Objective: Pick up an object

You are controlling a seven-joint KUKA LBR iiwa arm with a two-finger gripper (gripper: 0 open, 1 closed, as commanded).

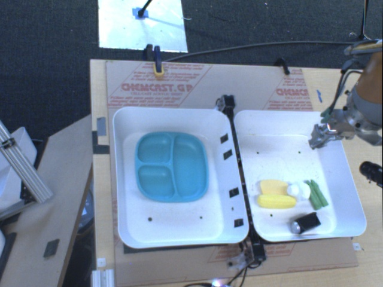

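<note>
The right bin (281, 145) holds several small items near its front: a yellow block (273, 187), a yellow corn-like piece (276, 201), a white egg-shaped piece (297, 190), green beans (316, 194) and a black cylinder (306, 223). My gripper (319, 137) hangs over the right bin's far right part, well behind these items. Nothing shows between its fingers.
The left bin (128, 136) holds a blue divided plate (172, 165). A black clip strip (232, 160) joins the two bins. A clamp (157, 58) sits at the bench's back edge. The arm (365, 94) enters from the right.
</note>
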